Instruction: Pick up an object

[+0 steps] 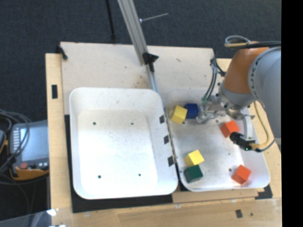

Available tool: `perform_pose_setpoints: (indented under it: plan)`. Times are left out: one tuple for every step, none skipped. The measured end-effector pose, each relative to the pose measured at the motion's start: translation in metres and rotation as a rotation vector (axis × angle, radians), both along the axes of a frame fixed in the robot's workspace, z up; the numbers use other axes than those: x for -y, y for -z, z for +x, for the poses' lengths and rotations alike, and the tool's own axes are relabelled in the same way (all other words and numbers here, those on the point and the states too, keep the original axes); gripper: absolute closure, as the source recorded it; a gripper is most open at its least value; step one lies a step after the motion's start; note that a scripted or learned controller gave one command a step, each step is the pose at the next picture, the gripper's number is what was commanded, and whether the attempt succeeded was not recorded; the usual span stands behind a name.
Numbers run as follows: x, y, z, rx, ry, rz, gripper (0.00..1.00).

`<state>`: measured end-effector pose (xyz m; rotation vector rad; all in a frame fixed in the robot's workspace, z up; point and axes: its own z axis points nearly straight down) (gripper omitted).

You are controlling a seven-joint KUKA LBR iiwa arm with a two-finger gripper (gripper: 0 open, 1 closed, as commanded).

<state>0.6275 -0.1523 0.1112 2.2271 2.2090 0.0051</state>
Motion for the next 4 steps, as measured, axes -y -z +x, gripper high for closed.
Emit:
perform_pose_setpoints:
  plan:
    - [0.003,-0.065,0.000,0.003,0.000,0.000,1.00]
    - [0.003,-0.129,0.007,0.004,-0.011,0.000,1.00]
    - [0.003,-0.169,0.008,0.001,-0.013,0.001,1.00]
    - [-0.047,-0.171,-0.011,-0.005,-0.014,0.001,1.00]
